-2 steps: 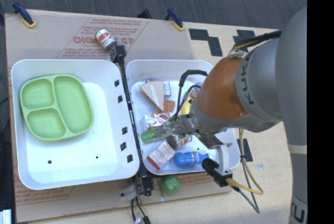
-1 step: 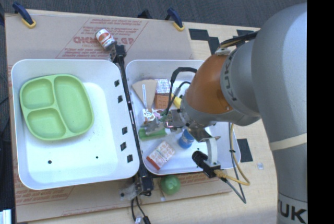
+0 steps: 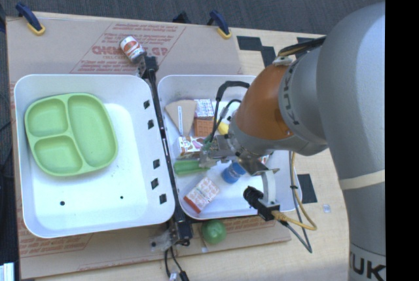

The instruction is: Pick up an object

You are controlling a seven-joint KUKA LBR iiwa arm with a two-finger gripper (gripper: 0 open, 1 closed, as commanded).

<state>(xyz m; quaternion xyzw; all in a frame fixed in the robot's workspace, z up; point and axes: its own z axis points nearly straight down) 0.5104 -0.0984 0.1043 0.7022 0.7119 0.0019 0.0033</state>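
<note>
The right bin (image 3: 171, 86) holds a jumble of small things: a tan wedge (image 3: 182, 112), a red-and-white printed pack (image 3: 203, 114), a green stick-like item (image 3: 190, 167), a blue round piece (image 3: 232, 173) and a patterned red-white box (image 3: 201, 194). My gripper (image 3: 218, 150) hangs low over the middle of this pile, under the orange band of the wrist (image 3: 262, 109). The wrist and arm cover the bin's right half and hide the fingers. Nothing shows as lifted.
The left bin (image 3: 85, 207) carries a light-green divided tray (image 3: 70, 133). A small can (image 3: 131, 48) lies on the cardboard behind the bins. A green ball (image 3: 213, 231) rests outside the right bin's front rim. Blue clamps (image 3: 220, 23) grip the board's far edge.
</note>
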